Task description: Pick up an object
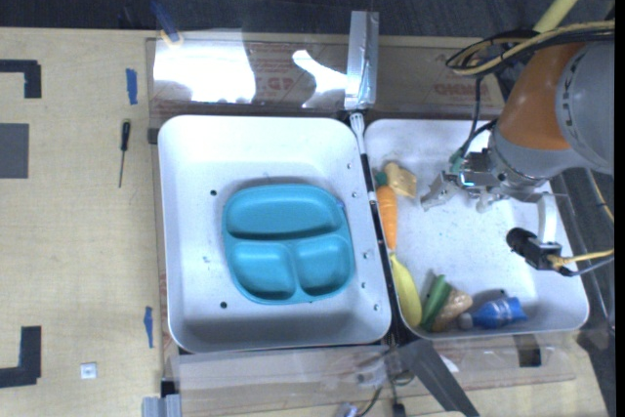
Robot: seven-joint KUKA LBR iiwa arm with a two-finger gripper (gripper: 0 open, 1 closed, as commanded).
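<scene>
Wooden surface (68,239) carries two white bins; no legible writing; end effector (459,187) over right bin (557,308), fingers' state unclear.

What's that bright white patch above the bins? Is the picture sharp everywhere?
Camera view: the patch is glare on the clear sheet behind the left bin. The blue tray looks crisp; the gripper and the small items near it are softer, hard to make out.

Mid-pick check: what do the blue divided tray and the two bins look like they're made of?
Blue divided tray: seemingly moulded plastic, satin finish, with soft rounded compartment edges and an even colour. Left bin and right bin: probably white plastic, smooth and slightly glossy, with rounded corners and faint glare; coated metal can't be ruled out.
</scene>
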